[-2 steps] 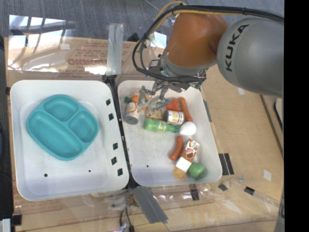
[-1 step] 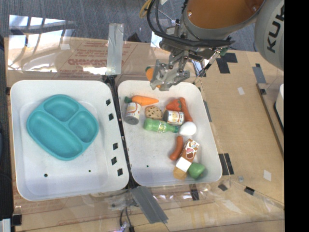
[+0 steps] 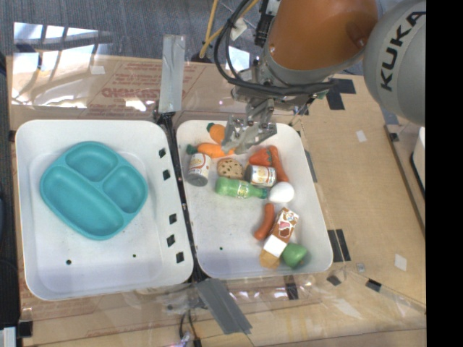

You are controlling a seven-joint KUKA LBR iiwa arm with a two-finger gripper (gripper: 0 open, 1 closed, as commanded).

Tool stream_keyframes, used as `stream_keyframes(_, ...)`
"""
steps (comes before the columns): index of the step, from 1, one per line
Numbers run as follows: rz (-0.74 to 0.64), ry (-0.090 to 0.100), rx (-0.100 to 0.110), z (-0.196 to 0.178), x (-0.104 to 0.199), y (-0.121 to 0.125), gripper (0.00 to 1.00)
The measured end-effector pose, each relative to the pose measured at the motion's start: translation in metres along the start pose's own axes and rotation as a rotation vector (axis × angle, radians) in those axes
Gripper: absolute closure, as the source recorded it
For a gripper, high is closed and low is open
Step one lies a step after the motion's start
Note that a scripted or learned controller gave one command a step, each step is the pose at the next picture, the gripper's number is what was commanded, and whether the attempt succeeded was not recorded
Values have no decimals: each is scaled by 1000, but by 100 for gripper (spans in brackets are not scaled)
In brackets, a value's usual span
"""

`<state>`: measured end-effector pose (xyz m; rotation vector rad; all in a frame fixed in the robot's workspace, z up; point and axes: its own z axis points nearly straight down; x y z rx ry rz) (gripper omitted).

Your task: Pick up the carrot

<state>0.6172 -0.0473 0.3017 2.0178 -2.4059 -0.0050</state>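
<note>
There are two white bins: the left bin and the right bin. One turquoise divided plate lies far to the left of the claw.

Near the claw I count these toys:
- one carrot, just left of the claw
- one small orange piece, also to its left
- two cans, one below-left and one just below
- one cookie
- one green bottle
- one white egg
- two red-orange sausages
- one small carton
- one white-and-tan block
- one green round piece, the farthest below the claw
</note>
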Motion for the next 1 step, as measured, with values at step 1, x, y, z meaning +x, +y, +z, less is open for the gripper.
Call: stream_keyframes(1, 11, 0, -7, 105, -27, 80, 100)
